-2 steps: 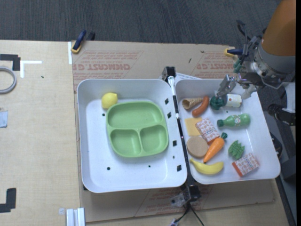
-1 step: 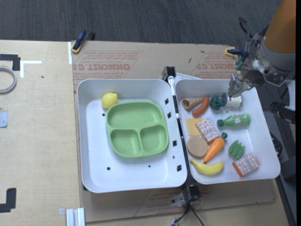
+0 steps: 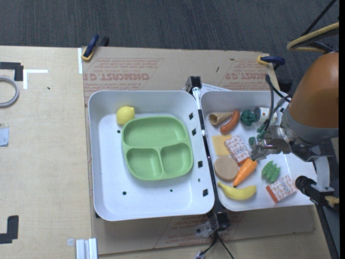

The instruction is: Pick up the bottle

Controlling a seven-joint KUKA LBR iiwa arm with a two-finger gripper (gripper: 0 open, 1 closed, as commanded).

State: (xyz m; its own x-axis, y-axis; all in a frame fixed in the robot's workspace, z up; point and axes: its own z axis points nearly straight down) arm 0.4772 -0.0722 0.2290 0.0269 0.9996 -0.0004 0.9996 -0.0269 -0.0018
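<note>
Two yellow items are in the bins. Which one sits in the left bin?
The lemon, round, beside the green divided plate's far-left corner. The banana, long and curved, lies in the right bin near its front edge.

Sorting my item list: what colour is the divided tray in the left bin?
Light green tray, plain, no pattern; seen clearly in the camera view.

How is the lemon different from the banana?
The lemon is small and round; the banana is long and curved. The lemon lies in the left bin, beside the green tray; the banana lies in the right bin. The lemon sits apart from other food; the banana is crowded, close under the carrot and a round tan piece. Both are yellow fruit.
</note>
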